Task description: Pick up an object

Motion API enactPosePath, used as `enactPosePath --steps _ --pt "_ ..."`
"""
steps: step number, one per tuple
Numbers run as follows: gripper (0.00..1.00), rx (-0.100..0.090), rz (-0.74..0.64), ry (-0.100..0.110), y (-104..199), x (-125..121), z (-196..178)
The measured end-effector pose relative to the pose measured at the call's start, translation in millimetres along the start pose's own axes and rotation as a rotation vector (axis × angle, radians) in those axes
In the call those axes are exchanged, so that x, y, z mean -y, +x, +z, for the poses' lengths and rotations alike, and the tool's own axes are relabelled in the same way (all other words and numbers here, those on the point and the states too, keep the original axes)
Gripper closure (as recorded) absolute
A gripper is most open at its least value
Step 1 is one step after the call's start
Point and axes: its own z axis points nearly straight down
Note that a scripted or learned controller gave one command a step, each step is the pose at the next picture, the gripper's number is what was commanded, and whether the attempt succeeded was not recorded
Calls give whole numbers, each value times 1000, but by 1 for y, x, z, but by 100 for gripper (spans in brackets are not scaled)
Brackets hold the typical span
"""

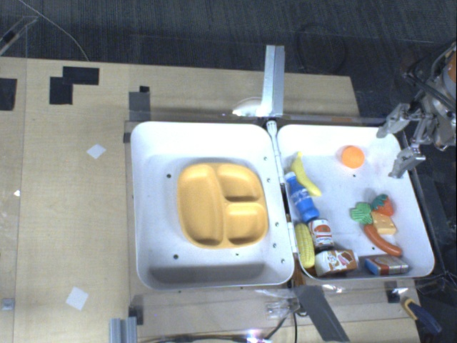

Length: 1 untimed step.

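At the frame's right edge the gripper point(407, 138) hangs over the right bin's point(423, 213) upper right corner, jaws spread wide and empty, seemingly poised to choose. Nearest below sits an orange ball point(352, 156); a banana point(305, 176), blue bottle point(302, 200), corn point(305, 244), cans and toy food crowd the rest. The left bin point(153, 213) holds a yellow tray point(220, 204).

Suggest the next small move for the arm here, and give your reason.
Probably a short shift inward and down toward the small orange ball. The pincer hangs at the far right rim of the right shallow white bin with nothing between its fingers, and the ball lies alone on bare floor nearby, apart from the crowded toys along the divider.
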Motion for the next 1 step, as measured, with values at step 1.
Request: enactPosePath --steps 1 --pt "0 -12 -52 -3 113 22 120"
